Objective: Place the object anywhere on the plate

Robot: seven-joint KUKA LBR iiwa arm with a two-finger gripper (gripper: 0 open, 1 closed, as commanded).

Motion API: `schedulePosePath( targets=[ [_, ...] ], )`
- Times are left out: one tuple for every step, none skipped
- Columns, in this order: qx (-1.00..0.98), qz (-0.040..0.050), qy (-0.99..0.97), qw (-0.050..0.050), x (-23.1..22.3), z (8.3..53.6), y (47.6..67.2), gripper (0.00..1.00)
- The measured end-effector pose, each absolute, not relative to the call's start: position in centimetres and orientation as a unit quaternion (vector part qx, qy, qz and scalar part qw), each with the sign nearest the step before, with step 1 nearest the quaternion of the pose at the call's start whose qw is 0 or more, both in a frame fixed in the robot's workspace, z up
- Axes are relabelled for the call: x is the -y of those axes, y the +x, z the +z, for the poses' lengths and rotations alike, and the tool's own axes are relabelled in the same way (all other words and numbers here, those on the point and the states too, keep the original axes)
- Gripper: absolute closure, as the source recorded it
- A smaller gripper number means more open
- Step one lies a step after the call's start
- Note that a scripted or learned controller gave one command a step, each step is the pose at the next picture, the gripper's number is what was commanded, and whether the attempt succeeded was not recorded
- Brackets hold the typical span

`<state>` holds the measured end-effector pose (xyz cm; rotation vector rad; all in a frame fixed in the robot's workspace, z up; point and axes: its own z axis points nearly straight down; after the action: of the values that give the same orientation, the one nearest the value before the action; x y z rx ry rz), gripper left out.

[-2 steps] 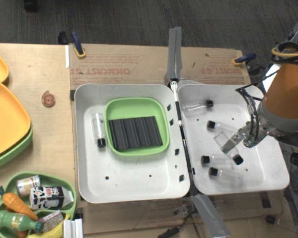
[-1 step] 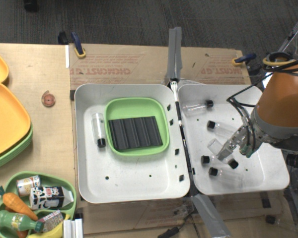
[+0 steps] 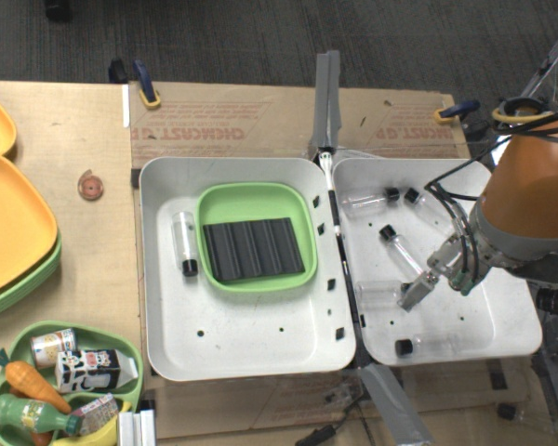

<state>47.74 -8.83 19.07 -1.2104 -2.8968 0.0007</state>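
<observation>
A green square plate [image 3: 257, 192] lies in the left bin [image 3: 251, 342], with a dark grey ribbed slab [image 3: 256, 249] flat on it. A clear tube with a black cap [image 3: 183, 242] lies on the bin floor just left of the plate. In the right bin [image 3: 474, 333] my gripper [image 3: 416, 293] hangs low over the middle of the floor. It is at the lower end of another clear, black-capped tube [image 3: 400, 247] that lies on a slant. The view does not show whether anything is in its grasp.
Two small black-capped pieces [image 3: 400, 195] lie at the back of the right bin and a black cap [image 3: 405, 347] near its front. Yellow and green dishes [image 3: 14, 240] and a bowl of toy food [image 3: 60, 388] sit on the bench at left.
</observation>
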Motion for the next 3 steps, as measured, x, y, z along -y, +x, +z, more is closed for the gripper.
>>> schedulePosePath(
  targets=[
    [0.904, 0.0004, -0.429, 0.001, 2.5, 19.1, 47.8, 0.0],
    [0.903, 0.0007, -0.429, 0.0, -3.7, 19.1, 47.8, 0.0],
    [0.899, 0.0009, -0.437, 0.0, -8.5, 19.1, 47.7, 0.0]
  ],
)
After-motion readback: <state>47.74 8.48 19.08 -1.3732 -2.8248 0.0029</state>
